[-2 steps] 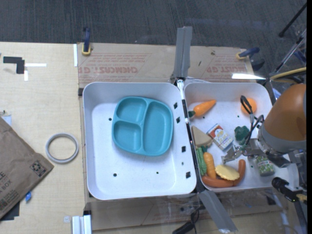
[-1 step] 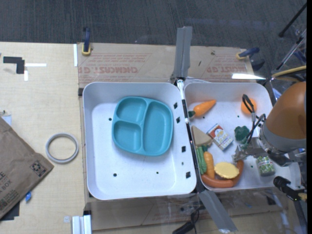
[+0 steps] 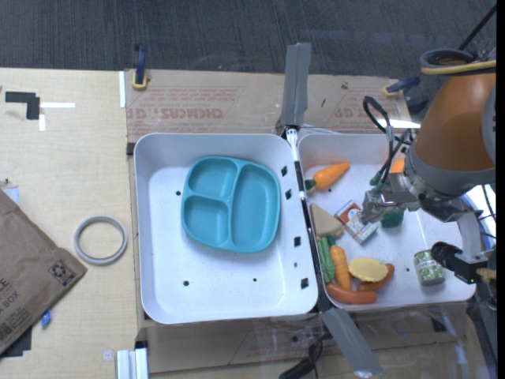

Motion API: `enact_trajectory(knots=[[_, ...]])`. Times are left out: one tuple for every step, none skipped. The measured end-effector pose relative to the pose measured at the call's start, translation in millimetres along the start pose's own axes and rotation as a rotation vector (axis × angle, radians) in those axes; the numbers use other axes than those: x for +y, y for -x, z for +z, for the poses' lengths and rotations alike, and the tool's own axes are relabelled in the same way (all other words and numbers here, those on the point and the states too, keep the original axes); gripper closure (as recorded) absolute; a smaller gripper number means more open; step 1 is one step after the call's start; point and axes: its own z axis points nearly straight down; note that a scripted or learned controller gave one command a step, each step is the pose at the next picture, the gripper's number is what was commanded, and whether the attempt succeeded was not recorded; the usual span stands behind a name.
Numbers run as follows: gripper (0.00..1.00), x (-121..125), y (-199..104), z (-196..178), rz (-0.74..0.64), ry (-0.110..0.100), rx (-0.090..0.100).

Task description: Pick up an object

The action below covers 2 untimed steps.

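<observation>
Over at the bench's left edge a flattened brown cardboard box [image 3: 31,279] pokes in from the lower left corner, and just to its right a grey ring of tape [image 3: 100,238] lies flat on the bare bench top [image 3: 63,156].

The left bin [image 3: 154,290] comes next. A teal divided plate [image 3: 232,204] with three compartments sits a little above its middle, tilted slightly; around the plate only the bin's white floor shows.

Where the two bins meet, the right bin [image 3: 465,289] has its things crowded against its left wall. A toy carrot [image 3: 329,174] lies near the far left corner, pointing toward the far edge. Below it is a tan wedge [image 3: 325,223] like a slice of bread, then a green bean-like piece [image 3: 325,257] beside a small orange carrot [image 3: 340,266], and at the near edge a red sausage [image 3: 352,294] with a yellow chip-like piece [image 3: 368,270] resting on it.

Toward the middle of that bin a small printed carton [image 3: 356,220] lies flat. The gripper [image 3: 382,204] hangs right at the carton's right edge, down low in the bin, with a dark green lump [image 3: 391,219] just beside its tip. I cannot tell from here if the claw is spread or clenched, or if it has anything.

Nearer the bin's right wall a small green-labelled can [image 3: 429,267] stands close to the near edge. The grey arm [image 3: 458,125] with its orange band fills the right side above it.
</observation>
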Motion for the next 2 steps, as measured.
enact_trajectory(knots=[[1.00,-30,53,40,-0.243,-0.001,0.002],[1.00,152,57,114,-0.366,0.002,-0.001]])
